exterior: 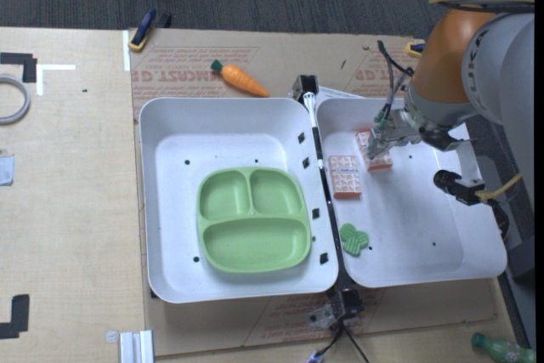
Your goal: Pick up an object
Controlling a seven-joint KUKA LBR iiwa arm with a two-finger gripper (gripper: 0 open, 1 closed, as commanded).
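In the right bin (442,242) lie a small pink-and-white box (345,177), a green leaf-shaped toy (354,240) and a second small box (371,150) with a red edge. My gripper (380,142) hangs down from the grey arm right over that second box, at the back of the bin. Its fingers are dark and partly hidden by the wrist, and the box sits at or under the tips.
The left bin (170,140) holds a green three-part plate (253,219). A toy carrot (240,78) lies on the cardboard behind the bins. A blue clip (143,29) sits at the back left. A green bottle (501,346) lies at the lower right.
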